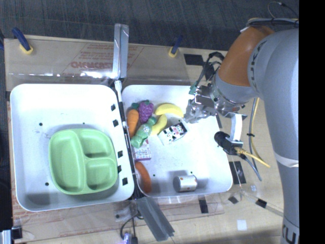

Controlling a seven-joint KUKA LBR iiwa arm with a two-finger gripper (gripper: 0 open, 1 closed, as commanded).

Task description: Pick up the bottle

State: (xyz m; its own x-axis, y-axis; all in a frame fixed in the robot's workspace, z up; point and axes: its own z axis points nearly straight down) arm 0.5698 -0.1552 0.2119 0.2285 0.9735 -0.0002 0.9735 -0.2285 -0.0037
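The grey arm (277, 100) comes in from the right edge of the camera view, its thick body running up that side and bending over toward the right bin (208, 161). The orange band (242, 60) sits above the wrist, and below it the wrist tilts down and to the left. The end effector (194, 112) hangs over the upper right part of the right bin, just beside the banana (168, 109) and a small white box with dark spots (173, 131). It is too small and too cluttered with cables to make out, so I cannot tell how far it is open or whether it has hold of anything.

The bottle (140, 135), green with a paler cap end, lies on its side near the left wall of the right bin, in a cluster of toy food: a carrot (132, 121) on its upper left, purple grapes (146, 110) above it, and the banana to its right. A flat pink-and-white card (142, 152) lies just below it. Further down, an orange oval thing (143, 177) rests by the bin's lower left corner, and a small metal can (186, 182) lies on its side near the front wall.

The left bin (30, 105) holds a green divided tray (84, 160). Both bins sit on a pale wooden worktop (152, 60) with clear sheeting and blue clamps (23, 40) along its far edge. Beyond it the floor (152, 9) is dark carpet.
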